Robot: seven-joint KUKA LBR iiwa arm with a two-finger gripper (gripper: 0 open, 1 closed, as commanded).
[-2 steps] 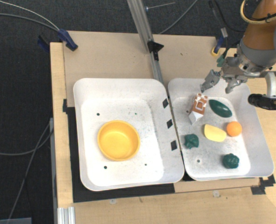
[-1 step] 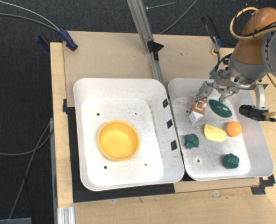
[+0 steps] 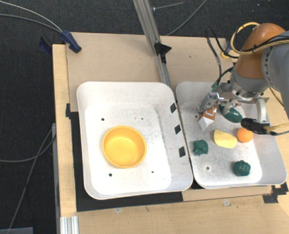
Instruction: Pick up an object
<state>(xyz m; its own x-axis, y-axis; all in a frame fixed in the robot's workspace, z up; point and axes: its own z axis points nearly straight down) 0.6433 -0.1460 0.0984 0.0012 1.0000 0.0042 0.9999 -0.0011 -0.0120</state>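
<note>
Seeing the hand (image 3: 214, 106) low in the right bin (image 3: 266, 177), wrist blocking it; I can't tell its grip. Small white-and-brown box (image 3: 207, 119) half hidden beneath.

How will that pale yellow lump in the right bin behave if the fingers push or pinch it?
The yellow lump looks rounded and smooth, so it may roll or slide off-centre. The orange ball sits right against it and would likely be nudged too. It looks small and probably light.

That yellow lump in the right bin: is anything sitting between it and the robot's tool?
Nothing visible blocks it. The tool hangs over the right bin's upper part, above an orange-and-white box; the yellow lump lies just below, with an orange ball beside it.
</note>
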